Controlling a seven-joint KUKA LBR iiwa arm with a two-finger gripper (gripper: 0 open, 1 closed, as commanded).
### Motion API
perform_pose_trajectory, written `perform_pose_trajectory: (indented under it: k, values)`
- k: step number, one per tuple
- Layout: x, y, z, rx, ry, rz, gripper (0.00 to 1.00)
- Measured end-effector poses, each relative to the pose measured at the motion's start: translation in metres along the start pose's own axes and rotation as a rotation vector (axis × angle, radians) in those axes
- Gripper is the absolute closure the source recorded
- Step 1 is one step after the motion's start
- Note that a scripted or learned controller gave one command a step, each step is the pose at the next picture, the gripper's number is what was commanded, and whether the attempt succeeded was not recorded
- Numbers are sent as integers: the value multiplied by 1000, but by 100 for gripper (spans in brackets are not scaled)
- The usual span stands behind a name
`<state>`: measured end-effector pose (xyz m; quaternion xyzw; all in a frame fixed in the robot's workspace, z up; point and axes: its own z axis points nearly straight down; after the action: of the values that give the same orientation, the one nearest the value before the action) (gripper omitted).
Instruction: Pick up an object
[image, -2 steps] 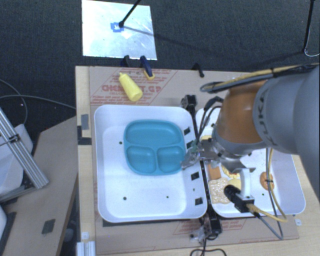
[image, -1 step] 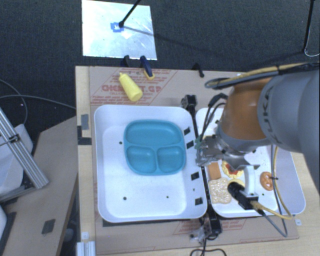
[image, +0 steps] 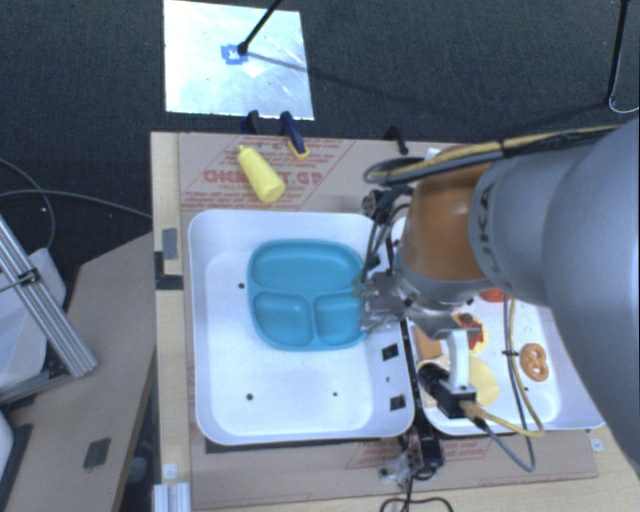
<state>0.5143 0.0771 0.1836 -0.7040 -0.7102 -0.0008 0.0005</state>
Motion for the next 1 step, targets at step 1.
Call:
perform_pose_trajectory:
  k: [1]
  values:
    - [40, -5, -91, -8, 2, -1, 100]
